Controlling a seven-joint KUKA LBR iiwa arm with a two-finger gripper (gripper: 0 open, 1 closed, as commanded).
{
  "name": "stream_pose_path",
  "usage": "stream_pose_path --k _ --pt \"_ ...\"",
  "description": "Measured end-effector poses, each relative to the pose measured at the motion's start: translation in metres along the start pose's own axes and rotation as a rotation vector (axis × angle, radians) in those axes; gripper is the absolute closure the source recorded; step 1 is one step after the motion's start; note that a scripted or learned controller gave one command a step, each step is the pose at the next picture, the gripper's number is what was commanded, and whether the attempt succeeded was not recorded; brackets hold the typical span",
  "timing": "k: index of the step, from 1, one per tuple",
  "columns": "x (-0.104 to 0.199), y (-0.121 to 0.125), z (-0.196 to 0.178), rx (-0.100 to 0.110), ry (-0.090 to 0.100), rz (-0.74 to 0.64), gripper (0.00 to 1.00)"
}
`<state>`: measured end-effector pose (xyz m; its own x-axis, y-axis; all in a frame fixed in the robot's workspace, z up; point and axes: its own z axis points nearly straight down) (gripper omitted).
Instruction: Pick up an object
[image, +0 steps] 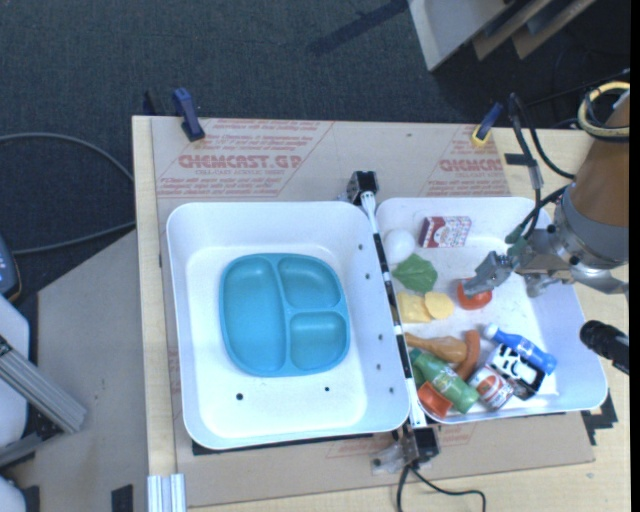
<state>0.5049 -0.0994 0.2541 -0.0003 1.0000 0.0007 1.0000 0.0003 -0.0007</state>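
Arm (600, 190) cut off at the right edge; small red object (475, 294) part-hidden under the fingers (492, 270).

Arm (600, 215) low from right, hand (492, 272) down

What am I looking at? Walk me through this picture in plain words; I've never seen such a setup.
One camera looks down at a slant on a bench with two shallow white bins. The left bin holds a blue divided plate. The right bin holds small toy foods and packages: a green leaf, yellow pieces, a red-and-white carton, a blue bottle. The grey robot arm reaches in from the right; its tool sits just above a red piece. Whether it grips anything is unclear.
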Motion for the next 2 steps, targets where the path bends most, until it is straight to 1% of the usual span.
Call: stream_pose_path --k 1,2 --pt "-0.027 0.045 0.135 0.002 0.0 0.002 0.0" --pt "-0.033 -0.012 0.17 0.0 0.0 0.001 0.0"
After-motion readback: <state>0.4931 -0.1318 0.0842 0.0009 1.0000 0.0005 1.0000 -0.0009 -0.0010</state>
